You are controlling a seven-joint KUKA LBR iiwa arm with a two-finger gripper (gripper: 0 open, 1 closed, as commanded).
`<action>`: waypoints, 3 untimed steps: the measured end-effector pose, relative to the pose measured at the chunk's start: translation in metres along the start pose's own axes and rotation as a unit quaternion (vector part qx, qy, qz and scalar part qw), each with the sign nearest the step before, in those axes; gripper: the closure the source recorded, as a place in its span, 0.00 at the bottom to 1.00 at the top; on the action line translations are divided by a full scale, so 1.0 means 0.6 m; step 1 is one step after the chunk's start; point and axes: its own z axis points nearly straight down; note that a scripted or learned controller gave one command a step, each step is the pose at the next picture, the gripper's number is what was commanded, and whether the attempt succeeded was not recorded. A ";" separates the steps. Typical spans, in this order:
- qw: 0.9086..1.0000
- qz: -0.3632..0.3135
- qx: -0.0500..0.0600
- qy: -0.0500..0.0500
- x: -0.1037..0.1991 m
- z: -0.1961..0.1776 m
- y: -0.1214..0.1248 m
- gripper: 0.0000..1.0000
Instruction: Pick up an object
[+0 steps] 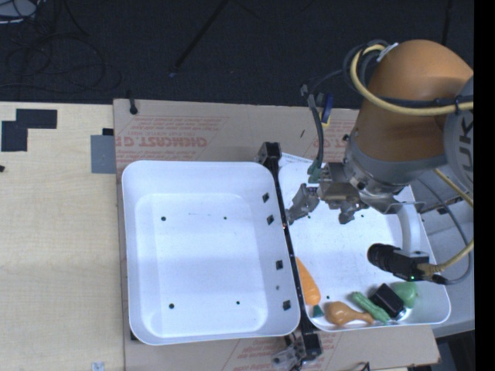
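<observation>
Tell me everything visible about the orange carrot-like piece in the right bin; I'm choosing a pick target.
The orange carrot-like piece is a long, tapered, smooth item that looks like plastic, with its narrow tip toward the bin's far side. It lies flat on the floor of the right bin, close along the divider wall between the bins. Its wider end lies close to a tan piece; whether they touch is unclear. The hand is well apart from it.

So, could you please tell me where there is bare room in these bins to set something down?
The left bin has an open white floor from wall to wall. In the right bin, the carrot, gourd and green pieces crowd the near edge; the gripper hangs over the far part.
</observation>
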 end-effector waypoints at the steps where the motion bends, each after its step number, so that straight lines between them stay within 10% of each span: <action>1: 1.000 -0.003 -0.006 0.000 0.121 0.193 0.116 0.00; 2: 1.000 -0.002 -0.006 0.000 0.196 0.348 0.129 0.00; 3: 1.000 0.002 -0.009 0.000 0.178 0.384 -0.007 0.00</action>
